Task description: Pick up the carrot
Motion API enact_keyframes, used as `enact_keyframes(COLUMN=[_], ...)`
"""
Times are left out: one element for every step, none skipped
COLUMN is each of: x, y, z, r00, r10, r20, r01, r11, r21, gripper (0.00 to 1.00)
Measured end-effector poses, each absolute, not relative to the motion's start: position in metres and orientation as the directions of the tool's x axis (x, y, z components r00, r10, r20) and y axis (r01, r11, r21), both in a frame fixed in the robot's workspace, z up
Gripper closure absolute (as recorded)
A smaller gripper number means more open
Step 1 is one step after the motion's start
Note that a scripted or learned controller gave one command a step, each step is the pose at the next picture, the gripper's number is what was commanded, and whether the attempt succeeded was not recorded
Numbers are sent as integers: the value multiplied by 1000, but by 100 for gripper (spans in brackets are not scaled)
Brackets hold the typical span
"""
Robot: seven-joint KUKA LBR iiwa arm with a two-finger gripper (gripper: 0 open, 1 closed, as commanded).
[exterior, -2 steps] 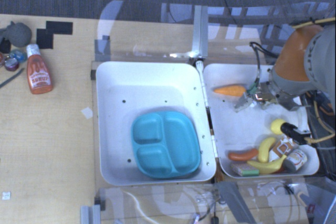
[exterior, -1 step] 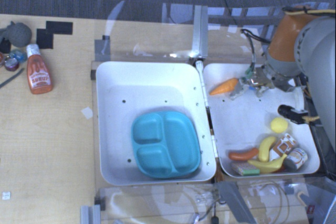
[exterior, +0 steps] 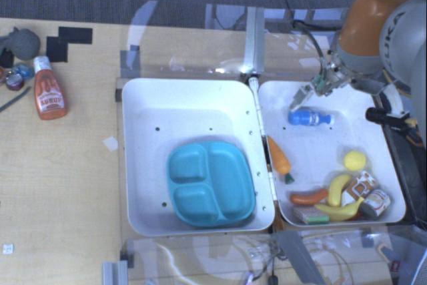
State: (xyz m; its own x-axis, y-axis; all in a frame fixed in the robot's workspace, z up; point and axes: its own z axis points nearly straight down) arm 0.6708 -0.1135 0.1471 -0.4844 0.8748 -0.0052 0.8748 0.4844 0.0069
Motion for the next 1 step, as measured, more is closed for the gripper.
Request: enact_keyframes(x=[602], y=[-97], z=[91], r00=[-505], r10=[863], r20=[-3], r01=[863], r11=[505], r21=[4], gripper=[0])
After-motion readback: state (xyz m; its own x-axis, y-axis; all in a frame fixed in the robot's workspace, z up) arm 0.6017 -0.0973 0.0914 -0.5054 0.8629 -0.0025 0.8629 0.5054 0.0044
